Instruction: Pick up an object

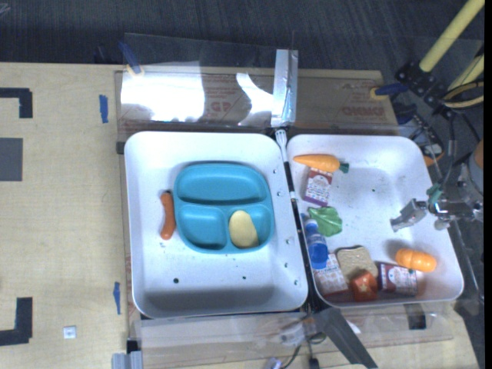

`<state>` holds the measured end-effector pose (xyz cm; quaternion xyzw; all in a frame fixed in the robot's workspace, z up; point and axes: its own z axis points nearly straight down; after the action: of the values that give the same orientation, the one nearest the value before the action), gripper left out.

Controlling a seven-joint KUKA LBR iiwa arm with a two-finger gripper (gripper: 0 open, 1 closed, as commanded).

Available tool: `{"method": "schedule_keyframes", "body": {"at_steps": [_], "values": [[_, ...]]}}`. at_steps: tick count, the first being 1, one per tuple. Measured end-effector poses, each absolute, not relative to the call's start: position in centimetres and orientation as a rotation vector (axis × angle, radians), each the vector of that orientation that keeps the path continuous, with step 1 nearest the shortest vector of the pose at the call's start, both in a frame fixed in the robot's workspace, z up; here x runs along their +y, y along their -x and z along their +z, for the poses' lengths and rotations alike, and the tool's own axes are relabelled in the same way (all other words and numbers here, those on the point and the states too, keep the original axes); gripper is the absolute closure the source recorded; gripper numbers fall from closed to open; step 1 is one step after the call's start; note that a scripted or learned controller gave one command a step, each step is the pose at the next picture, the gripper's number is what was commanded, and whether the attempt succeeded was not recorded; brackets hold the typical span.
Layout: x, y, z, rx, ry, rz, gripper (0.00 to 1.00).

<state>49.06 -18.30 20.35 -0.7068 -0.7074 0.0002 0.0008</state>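
Camera view, slanting down on the shallow white right-hand bin [384, 148]. Near that bin's right wall, above its floor: grey metal gripper [401, 220], width of its opening impossible to tell.

Just below the gripper, by the same wall: short orange plastic vegetable [416, 260]. Along the bin's near edge: dark red packet [398, 277], small red toy [363, 284], tan bread slice [357, 260]. Down the bin's left wall: blue plastic bottle [315, 244], green leafy toy [327, 220], dark red carton [317, 187]. At its far left corner: orange toy carrot [317, 161].

Touching the bin's left side: second white bin [146, 175], holding a blue divided plastic tray [223, 198] with a yellow oval toy [244, 229] in one compartment and an orange-red toy sausage [167, 215] outside the tray.
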Motion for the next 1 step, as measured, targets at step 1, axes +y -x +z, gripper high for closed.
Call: {"method": "schedule_keyframes", "body": {"at_steps": [1], "values": [[-13.43,-49.08,24.09,-2.241,2.206,-0.004,0.0]]}}
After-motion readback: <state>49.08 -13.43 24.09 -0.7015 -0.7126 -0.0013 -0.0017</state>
